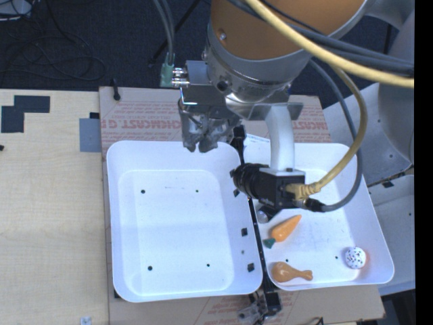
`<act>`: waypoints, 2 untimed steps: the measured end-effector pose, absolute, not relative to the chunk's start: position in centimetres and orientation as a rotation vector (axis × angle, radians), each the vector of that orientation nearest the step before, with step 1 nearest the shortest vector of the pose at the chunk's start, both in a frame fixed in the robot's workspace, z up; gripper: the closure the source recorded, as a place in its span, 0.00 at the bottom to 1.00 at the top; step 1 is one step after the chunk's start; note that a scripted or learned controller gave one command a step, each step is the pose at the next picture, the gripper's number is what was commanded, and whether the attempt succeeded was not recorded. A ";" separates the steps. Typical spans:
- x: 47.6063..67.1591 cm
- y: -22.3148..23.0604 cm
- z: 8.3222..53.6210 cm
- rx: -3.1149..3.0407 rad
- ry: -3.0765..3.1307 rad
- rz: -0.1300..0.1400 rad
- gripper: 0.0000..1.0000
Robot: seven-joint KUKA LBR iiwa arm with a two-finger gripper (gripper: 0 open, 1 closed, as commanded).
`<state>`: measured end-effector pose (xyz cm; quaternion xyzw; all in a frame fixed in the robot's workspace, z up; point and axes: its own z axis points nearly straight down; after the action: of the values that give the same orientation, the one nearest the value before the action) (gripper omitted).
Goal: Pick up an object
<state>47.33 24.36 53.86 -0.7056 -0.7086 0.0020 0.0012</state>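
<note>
My gripper [203,139] hangs over the far rim of the left bin [128,181], near the divide between the two bins. I see nothing held in it. In the right bin [369,202] lie an orange carrot-shaped toy [285,227], a tan gourd-shaped toy [292,272] near the front rim, and a white speckled ball [354,256] at the front right corner. All three lie well to the front and right of the gripper.
The big arm body and its cables fill the top right above the right bin. A cardboard sheet [142,117] lies beneath the bins, with a pale wooden bench top [47,202] to the left.
</note>
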 end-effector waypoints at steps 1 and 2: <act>49.0 22.1 53.7 -2.223 -2.219 0.007 1.00; 47.5 24.5 53.7 -2.215 -2.224 0.009 1.00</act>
<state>47.50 24.47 53.70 -0.7057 -0.7085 0.0029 0.0014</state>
